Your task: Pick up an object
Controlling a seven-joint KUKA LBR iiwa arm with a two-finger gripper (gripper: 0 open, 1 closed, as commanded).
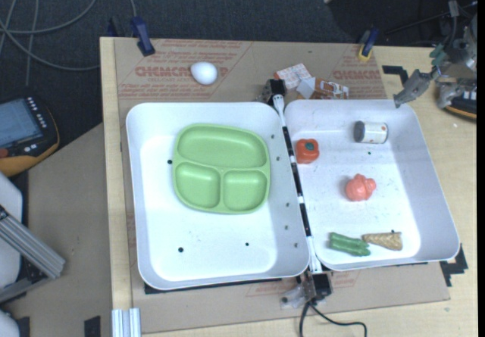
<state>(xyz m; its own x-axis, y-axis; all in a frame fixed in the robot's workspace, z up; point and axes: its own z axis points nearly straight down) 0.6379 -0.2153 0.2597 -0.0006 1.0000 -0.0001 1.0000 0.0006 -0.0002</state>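
The right bin (424,176) holds several small objects. A grey and white cylinder (370,132) lies near its back wall. An orange-red round piece (306,150) sits by the left wall, and a pink-red lumpy fruit (360,187) sits mid-bin. Near the front wall lie a green pod (348,244) and, to its right, a tan wedge (383,239). My gripper (421,82) hangs at the far right, above the bench just beyond the right bin's back right corner, apart from every object and with nothing seen in it.
The left bin (151,237) holds a green divided plate (222,168). A white egg (203,72) rests on the bench behind it. Crumpled wrappers (303,82) lie behind the seam between the bins. Blue clamps (141,34) grip the bench's back edge.
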